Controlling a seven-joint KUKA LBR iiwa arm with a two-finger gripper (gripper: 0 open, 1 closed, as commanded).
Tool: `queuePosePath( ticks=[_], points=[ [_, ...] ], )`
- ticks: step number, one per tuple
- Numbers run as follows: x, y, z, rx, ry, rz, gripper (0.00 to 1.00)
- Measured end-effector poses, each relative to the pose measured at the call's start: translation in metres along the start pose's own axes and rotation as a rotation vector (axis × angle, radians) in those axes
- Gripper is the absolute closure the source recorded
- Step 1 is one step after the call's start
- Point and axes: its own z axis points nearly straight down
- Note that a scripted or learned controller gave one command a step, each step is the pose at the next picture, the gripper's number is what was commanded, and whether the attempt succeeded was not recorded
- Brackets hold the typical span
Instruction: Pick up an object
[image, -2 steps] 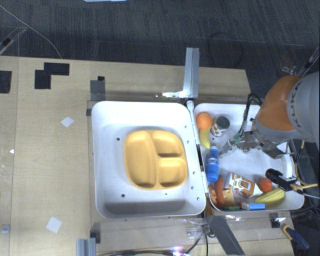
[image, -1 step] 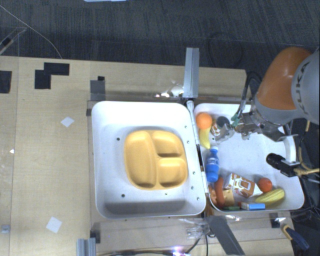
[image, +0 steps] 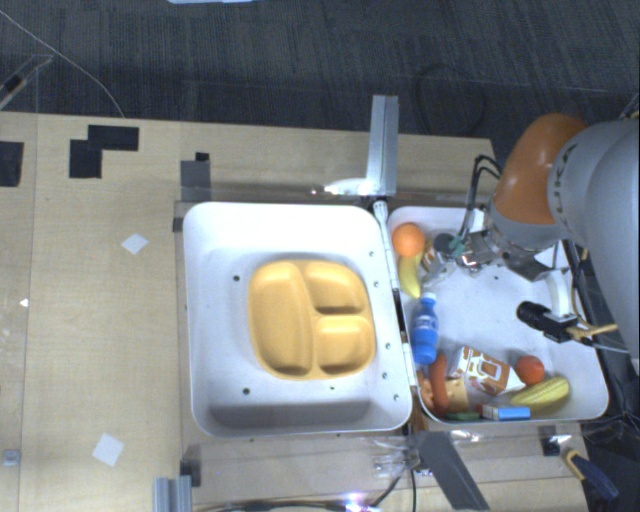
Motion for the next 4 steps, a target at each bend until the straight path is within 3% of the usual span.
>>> queuePosePath(
  ticks=[2,3,4],
  points=[
    [-0.018,0.014,-0.112,-0.005,-0.002,-0.133,0.00],
    [-0.094,-0.042,0.003,-0.004,-0.004,-0.118,0.00],
    [-0.084,-0.078,-0.018,0.002,0.000,0.189,0.00]
  ],
)
